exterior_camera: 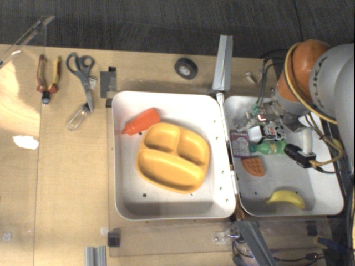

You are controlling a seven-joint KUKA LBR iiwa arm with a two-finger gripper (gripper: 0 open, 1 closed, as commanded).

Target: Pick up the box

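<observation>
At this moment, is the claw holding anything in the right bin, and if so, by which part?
It cannot be told. The claw sits low among the clutter at the top of the right white bin, next to the small purple-and-white box, but no item is visibly between its fingers.

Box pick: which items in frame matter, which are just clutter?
Job:
- box, purple, at left edge of right bin
- gripper, above that bin's top end

Clutter:
- green bottle, waffle, banana in right bin
- yellow tray, orange carrot in left bin
- scissors, pliers, tape roll on bench
</observation>
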